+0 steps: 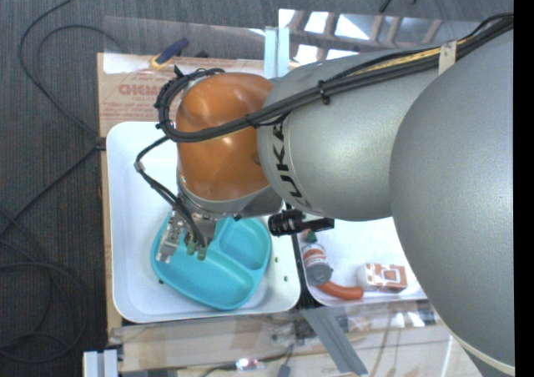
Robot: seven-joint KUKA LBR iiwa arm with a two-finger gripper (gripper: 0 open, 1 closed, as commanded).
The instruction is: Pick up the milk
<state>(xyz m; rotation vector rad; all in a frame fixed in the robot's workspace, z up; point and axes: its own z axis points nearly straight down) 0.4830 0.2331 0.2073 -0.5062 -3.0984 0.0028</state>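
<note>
Milk carton (384, 276) in right bin (367, 242), fingers (185, 243) above teal tray (229, 271), spread or pressed together unclear

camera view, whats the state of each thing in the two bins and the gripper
gripper: low over the teal tray, nothing seen between its fingers
teal tray: lying flat in the left bin, open side up
small carton: lying on its side in the right bin, apart from the gripper
orange curved piece: lying flat beside the carton
small jar: lying tipped near the bin's left wall
</note>
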